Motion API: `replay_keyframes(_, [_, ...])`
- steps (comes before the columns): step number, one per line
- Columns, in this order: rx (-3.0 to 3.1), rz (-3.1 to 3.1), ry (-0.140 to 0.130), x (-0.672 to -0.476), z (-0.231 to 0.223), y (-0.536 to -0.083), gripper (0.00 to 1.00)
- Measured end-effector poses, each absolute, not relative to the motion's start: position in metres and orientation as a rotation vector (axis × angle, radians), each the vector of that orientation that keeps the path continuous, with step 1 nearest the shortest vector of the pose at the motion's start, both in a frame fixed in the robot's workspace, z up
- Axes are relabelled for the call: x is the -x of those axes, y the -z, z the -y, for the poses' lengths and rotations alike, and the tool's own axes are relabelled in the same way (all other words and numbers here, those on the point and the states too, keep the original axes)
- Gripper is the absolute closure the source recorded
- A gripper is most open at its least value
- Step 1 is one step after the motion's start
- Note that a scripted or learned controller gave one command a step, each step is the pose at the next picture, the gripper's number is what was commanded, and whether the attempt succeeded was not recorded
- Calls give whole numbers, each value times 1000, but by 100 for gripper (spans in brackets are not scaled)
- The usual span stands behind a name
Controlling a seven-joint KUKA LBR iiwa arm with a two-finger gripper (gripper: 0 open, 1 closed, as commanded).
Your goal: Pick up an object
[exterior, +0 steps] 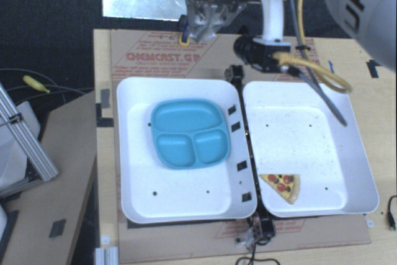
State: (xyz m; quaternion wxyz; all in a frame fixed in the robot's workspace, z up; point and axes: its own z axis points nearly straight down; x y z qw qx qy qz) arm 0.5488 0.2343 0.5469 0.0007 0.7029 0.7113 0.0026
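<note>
Pizza slice sits alone as jaws hang high

Pizza slice [282, 186] lies in the right bin [347, 152], near its front edge. The jaws [201, 25] hang well apart from it, above the cardboard behind the left bin [133, 152]; whether they are spread or pressed together cannot be told. A blue divided plate [189, 133] rests in the left bin. Both bins sit side by side on the table [105, 59].
</note>
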Motion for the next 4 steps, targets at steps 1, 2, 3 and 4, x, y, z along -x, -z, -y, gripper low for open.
replay_keyframes(1, [-2215, -2230, 0, -512, -234, -534, 100])
replay_keyframes(2, [-2216, -2230, 4, -485, -234, -491, 100])
replay_keyframes(3, [-2225, -2225, 22, -485, -234, -344, 100])
replay_keyframes(4, [-2214, -2216, -32, -536, -229, -545, 100])
